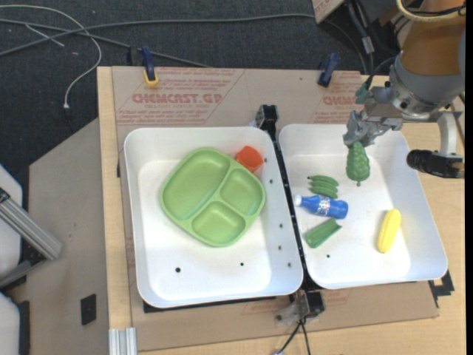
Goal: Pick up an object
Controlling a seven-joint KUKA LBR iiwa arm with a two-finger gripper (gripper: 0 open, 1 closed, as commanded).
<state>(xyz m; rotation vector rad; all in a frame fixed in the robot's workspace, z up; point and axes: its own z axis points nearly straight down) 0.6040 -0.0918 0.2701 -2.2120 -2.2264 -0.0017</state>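
Observation:
My gripper [359, 140] hangs over the back of the right bin [423, 251]. It is shut on the top of a knobbly green toy [359, 166], which points straight down from the fingers. In the same bin, left of and nearer than the gripper, lie a green pea pod [323, 184], a blue bottle [324, 207] with a white cap, and a dark green vegetable [322, 233]. A yellow toy [389, 230] lies towards the bin's right side.
The left bin [148, 265] holds a green divided plate [213, 196], with a small orange object [250, 157] at the plate's far right edge. Blue clamps [150, 71] [328, 69] sit on the cardboard behind the bins. A black fitting [267, 115] sits between the bins at the back.

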